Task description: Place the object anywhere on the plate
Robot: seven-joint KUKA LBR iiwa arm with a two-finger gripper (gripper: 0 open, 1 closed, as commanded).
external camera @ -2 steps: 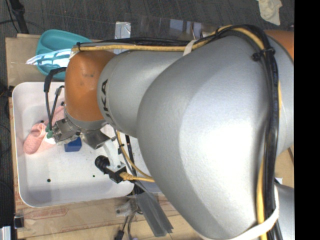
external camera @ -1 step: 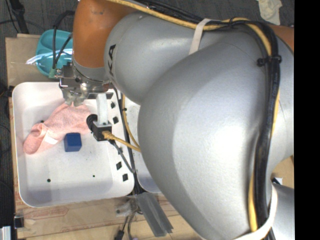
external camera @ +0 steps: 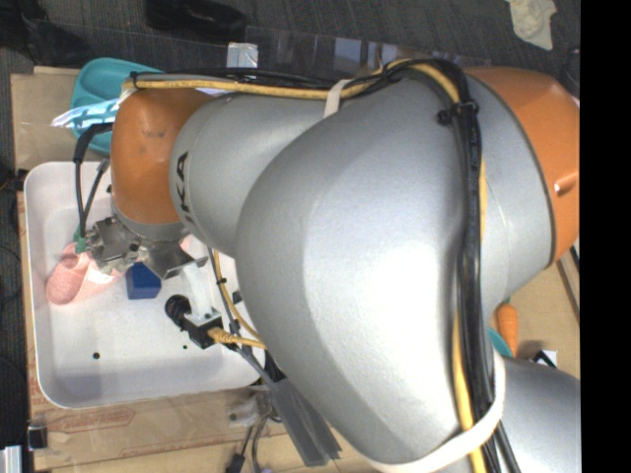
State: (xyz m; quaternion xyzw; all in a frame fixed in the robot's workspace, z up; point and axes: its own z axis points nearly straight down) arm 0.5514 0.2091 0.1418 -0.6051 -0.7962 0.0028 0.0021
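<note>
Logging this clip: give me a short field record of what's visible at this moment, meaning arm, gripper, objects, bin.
arm: grey arm with orange band, large in the view, reaching in over the left bin
gripper: gripper low over the bin's left part; finger state cannot be told
bin: white bin, right portion hidden by the arm
objects: pink object by the gripper at the bin's left wall; blue block just right of it
outside bin: teal item on the bench above the bin
plate: cannot be made out

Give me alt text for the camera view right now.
The grey arm spans most of the view, its gripper low in the left white bin. Beside the gripper lie a pink object and a blue block.
</note>
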